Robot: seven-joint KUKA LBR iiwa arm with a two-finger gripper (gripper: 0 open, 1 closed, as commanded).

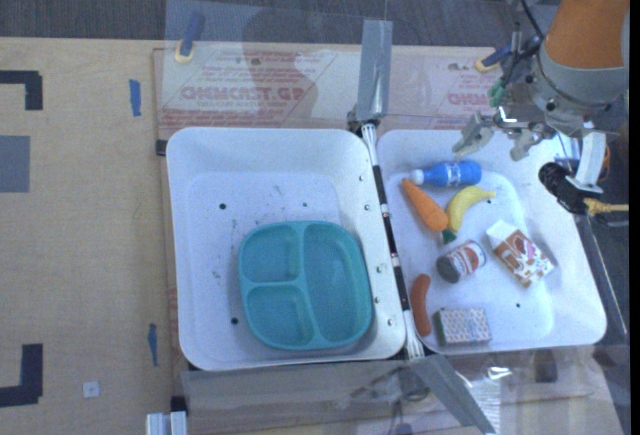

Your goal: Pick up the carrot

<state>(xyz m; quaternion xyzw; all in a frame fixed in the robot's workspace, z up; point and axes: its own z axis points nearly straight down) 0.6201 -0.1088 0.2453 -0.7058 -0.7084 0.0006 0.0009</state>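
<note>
The orange carrot (425, 206) lies on a slant in the right bin (575, 318), near its left wall. A blue and white bottle (447, 173) lies just above it and a yellow banana (465, 204) just to its right. My gripper (497, 140) hangs over the bin's top edge, up and to the right of the carrot. Its two fingers stand open with nothing between them.
The right bin also holds a small can (461, 260), a red and white carton (520, 256), a brown sausage (421, 303) and a grey speckled block (461, 325). A teal divided tray (303, 285) sits in the left bin (200, 173). An upright divider (374, 73) stands between the bins.
</note>
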